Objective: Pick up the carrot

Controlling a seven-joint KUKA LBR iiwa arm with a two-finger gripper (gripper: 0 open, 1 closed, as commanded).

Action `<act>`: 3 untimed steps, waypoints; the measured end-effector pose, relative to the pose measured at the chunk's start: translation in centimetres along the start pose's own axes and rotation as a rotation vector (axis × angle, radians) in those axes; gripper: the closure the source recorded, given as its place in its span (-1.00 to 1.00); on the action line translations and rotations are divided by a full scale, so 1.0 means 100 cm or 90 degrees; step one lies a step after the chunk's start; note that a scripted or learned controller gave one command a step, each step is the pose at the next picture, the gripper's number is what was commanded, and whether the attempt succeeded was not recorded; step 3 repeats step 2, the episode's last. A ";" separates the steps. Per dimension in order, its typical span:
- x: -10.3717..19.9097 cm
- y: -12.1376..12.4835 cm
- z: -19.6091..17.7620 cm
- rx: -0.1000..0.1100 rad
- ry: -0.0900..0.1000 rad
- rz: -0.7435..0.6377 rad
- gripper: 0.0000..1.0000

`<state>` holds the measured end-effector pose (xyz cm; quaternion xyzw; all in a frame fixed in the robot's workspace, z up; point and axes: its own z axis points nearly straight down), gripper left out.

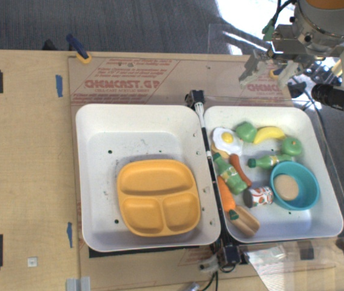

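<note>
Your bench (26, 162) is tan board, dark carpet at twelve o'clock. The left bin (93, 162) holds a yellow divided plate (158, 196). The right bin (323, 223) holds toys; the carrot (227, 199) lies at its nine o'clock edge. At two o'clock the gripper (263, 62) hangs open, holding nothing.

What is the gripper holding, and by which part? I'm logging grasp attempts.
Nothing. The gripper hangs above the bench beyond the right bin, while the carrot lies in that bin.
</note>
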<state>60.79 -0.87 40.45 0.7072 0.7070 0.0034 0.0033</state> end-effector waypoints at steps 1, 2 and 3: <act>0.018 -0.032 -0.032 0.002 -0.001 0.147 -1.00; 0.025 -0.074 -0.056 0.003 -0.001 0.277 -1.00; 0.025 -0.074 -0.056 0.003 -0.001 0.277 -1.00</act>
